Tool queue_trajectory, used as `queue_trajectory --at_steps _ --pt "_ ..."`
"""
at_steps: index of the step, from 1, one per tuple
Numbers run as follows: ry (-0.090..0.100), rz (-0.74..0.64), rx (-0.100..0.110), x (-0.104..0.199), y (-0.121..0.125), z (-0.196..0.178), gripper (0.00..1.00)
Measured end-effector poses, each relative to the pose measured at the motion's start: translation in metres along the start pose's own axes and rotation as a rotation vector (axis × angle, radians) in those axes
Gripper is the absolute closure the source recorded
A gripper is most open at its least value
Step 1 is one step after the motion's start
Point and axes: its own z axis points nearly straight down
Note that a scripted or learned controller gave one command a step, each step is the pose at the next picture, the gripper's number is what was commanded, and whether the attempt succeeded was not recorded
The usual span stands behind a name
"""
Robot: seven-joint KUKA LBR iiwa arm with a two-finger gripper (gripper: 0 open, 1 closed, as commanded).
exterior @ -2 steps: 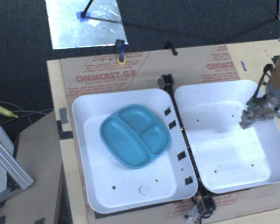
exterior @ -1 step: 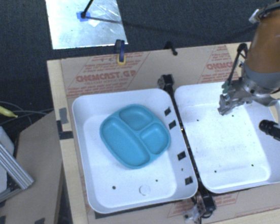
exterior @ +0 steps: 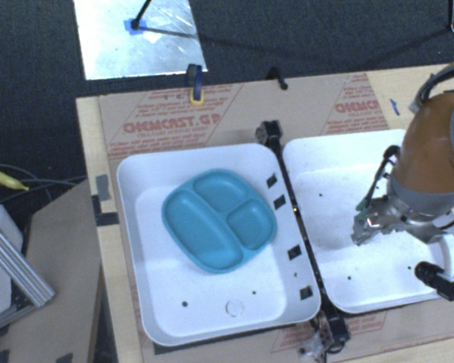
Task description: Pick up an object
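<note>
Dark carpet floor [exterior: 16,88] surrounds the desk [exterior: 307,99]. A shiny metal sheet [exterior: 139,30] lies beyond the desk's far edge. An aluminium frame [exterior: 4,256] stands left of it.

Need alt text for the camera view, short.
A grey arm with an orange band reaches from the right, its gripper low over the right white bin. A blue divided plastic plate lies in the left white bin, untouched.

The arm [exterior: 442,148] runs off the picture's right edge, and its bulk hides the right bin's [exterior: 338,203] far right wall and corner. The gripper [exterior: 366,229] is too small and blurred to read how its jaws stand. The counter's [exterior: 234,105] near edge is cut off below.
</note>
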Motion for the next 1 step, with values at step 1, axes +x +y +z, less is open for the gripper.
queue_trajectory --at_steps 1 --pt "-0.002 -0.009 -0.013 0.0536 -0.0181 -0.0572 1.0"
